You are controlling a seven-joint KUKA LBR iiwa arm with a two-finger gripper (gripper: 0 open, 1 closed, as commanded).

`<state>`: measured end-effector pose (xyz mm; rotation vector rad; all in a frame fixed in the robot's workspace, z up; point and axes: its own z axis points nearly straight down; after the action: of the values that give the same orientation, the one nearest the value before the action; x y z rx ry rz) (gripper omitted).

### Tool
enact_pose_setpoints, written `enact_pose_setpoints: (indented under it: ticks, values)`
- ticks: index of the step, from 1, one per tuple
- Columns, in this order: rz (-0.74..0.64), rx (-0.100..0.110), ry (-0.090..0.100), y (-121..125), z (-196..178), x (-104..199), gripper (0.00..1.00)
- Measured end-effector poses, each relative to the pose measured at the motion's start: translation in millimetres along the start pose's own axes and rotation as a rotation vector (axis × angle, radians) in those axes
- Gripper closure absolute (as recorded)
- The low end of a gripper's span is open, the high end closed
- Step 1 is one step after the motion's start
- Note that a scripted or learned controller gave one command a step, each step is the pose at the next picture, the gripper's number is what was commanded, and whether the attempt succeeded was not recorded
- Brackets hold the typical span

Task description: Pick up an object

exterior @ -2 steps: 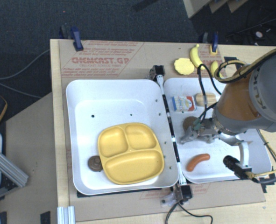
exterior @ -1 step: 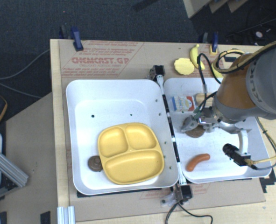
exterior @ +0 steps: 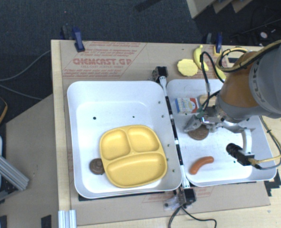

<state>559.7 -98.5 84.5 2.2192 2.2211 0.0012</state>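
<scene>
eyeing the flat round brown cookie-like disc (exterior: 198, 133) under my two-finger metal gripper (exterior: 197, 123), can't tell its state, looks light, stiff, crumbly, so i'd pinch its edges.

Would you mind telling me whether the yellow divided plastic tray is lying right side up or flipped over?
Right side up: the yellow divided plastic tray shows its three hollow compartments facing upward in the left white bin.

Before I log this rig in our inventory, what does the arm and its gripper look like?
The arm is a bulky rounded grey body with a broad orange band above the wrist. Black and yellow cables loop over it. Below the band is a silvery metal wrist and the small grey gripper. A white bracket with a black fitting hangs beside it.
</scene>
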Motion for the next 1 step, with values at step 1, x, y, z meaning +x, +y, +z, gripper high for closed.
enact_pose_setpoints:
  ticks: [1]
  values:
    - [0.0,-0.002,0.0,0.4,-10.9,0.1,1.0]
